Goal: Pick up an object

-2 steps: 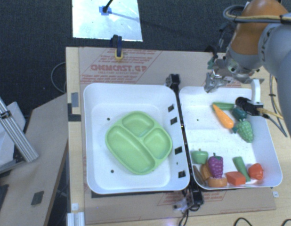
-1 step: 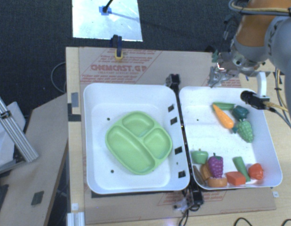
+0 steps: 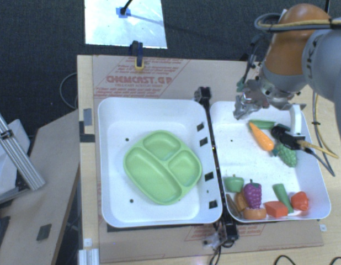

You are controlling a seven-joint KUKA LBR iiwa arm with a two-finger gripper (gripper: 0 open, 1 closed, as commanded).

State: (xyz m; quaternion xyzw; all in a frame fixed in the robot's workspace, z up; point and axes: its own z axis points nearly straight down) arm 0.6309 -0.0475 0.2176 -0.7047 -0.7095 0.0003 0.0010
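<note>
Orange carrot [image 3: 261,137] is seen far in the right bin [image 3: 236,159], just right of the gripper [image 3: 243,110], whose grip state cannot be told; approach should be centred across its narrow width, clear of the adjacent green pod [image 3: 264,124].

The grey arm [image 3: 325,54] runs out of frame at the right edge, its bulk covering the far rim of the right bin [image 3: 236,148]. The gripper [image 3: 243,108] shows as a dim metal blur. At the bin's near edge, an orange piece [image 3: 254,213] lies half buried under purple grapes [image 3: 252,193]. Red lettering [image 3: 138,79] on the cardboard sheet [image 3: 181,87] is partly blurred.
</note>
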